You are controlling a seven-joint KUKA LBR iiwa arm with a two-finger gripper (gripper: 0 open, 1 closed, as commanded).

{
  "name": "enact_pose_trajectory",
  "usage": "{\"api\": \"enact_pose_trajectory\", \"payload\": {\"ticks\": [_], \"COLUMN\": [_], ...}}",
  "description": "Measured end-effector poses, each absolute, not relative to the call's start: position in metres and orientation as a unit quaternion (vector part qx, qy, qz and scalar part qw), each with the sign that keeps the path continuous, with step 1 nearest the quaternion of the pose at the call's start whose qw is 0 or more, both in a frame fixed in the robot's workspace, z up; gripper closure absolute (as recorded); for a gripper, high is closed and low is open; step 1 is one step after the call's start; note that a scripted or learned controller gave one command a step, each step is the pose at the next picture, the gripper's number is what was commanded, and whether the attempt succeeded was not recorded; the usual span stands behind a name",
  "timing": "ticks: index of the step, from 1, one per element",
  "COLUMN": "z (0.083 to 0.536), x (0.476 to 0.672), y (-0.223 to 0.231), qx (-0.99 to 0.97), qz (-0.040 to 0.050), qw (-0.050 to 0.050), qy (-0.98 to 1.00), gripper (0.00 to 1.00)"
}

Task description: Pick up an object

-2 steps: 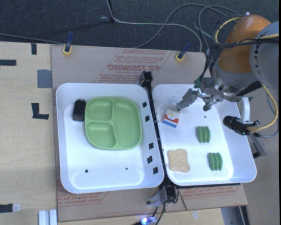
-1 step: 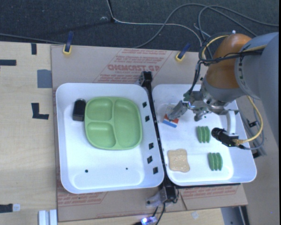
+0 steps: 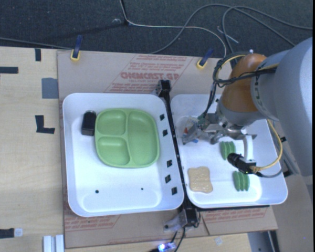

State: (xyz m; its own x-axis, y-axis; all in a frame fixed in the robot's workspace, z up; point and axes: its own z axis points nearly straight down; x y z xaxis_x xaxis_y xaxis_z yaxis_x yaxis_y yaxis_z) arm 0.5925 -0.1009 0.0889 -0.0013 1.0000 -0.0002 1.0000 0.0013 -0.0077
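My gripper (image 3: 195,134) is low in the right bin (image 3: 268,196), near its left wall. A clear, glass-like object (image 3: 185,124) lies right at the gripper's tip; whether they touch is unclear. A tan bread-like slice (image 3: 200,180) lies towards the bin's front. One green pod-shaped piece (image 3: 228,149) sits just right of the gripper, and another (image 3: 241,180) lies nearer the front right. The arm's orange band (image 3: 242,91) and grey body cover the bin's back right part.
The left bin (image 3: 81,193) holds a green divided plate (image 3: 127,137) with a small black object (image 3: 88,123) beside its left edge. A black divider (image 3: 170,140) runs between the bins. Cables loop off the wrist over the right bin.
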Motion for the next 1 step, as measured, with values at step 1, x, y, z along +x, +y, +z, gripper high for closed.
{"api": "enact_pose_trajectory", "payload": {"ticks": [1], "z": [0.1021], "x": [0.5941], "y": [-0.1001], "qx": [-0.706], "qz": [0.0012], "qw": [0.001], "qy": [-0.708], "gripper": [1.00]}}
